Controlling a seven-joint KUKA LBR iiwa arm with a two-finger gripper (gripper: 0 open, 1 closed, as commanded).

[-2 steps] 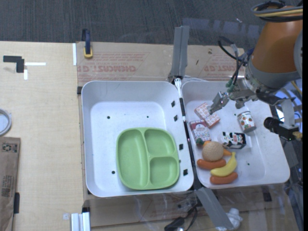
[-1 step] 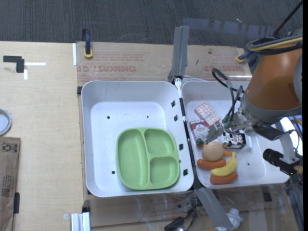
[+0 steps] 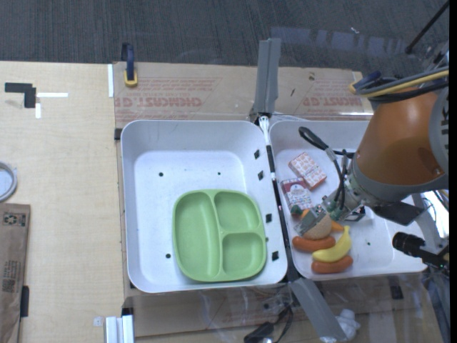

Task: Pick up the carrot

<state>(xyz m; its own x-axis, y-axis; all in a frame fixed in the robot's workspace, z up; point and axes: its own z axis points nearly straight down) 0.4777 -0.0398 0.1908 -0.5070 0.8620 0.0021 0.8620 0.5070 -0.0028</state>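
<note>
1. Tabletop [image 3: 57,191] carried two white bins side by side.
2. Left bin [image 3: 143,163] held one green divided plate [image 3: 219,234], three compartments, sitting toward the near-right of the bin floor.
3. Right bin [image 3: 378,252] held the clutter: a red-and-white checked packet [image 3: 307,168], a darker red packet [image 3: 294,191] just below it, a yellow banana [image 3: 337,246], and two orange-red sausage-like pieces, one [image 3: 308,243] left of the banana and one [image 3: 332,266] under it.
4. Arm came in from the right, its orange band [image 3: 396,145] over the right bin's far-right part.
5. Gripper [image 3: 335,207] was down among the items mid-bin; open or closed, can't tell, view too cluttered.
6. Carrot [image 3: 305,214]: small orange bit just left of the gripper, beside a grey-green item [image 3: 314,226], above the sausage pieces. Contact with the gripper couldn't be made out.
</note>
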